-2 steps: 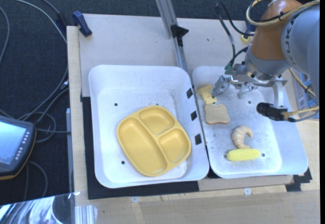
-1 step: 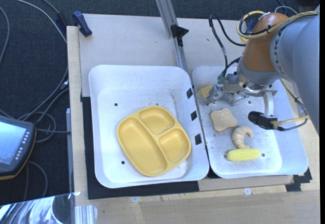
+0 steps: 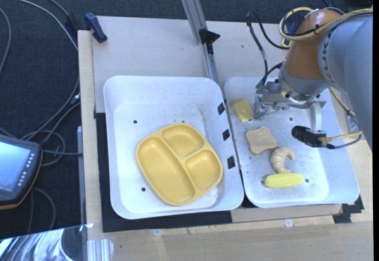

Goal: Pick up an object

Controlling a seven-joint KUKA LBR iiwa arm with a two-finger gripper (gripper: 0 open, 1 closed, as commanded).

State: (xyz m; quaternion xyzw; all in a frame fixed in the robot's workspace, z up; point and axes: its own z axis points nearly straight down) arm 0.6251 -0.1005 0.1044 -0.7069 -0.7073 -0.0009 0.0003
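Descent is the step in hand, by my reckoning: the gripper (image 3: pixel 260 107) hangs low in the right bin (image 3: pixel 340 186), just beside the pale yellow wedge (image 3: pixel 241 110) at the bin's upper left. To do it well, I'd want the arm centred squarely over that wedge, clear of the bin's left wall, then dropped straight down before any squeeze. It sits tight to the wall, so a sideways nudge could jam it. Lower in the bin lie a tan bread slice (image 3: pixel 260 139), a croissant (image 3: pixel 282 159) and a corn cob (image 3: pixel 284 180), all apart from the tool. Whether the pincer is apart or together I cannot tell from here; nothing visibly sits in it. Left of that bin, a yellow divided plate (image 3: pixel 179 163) rests untouched.
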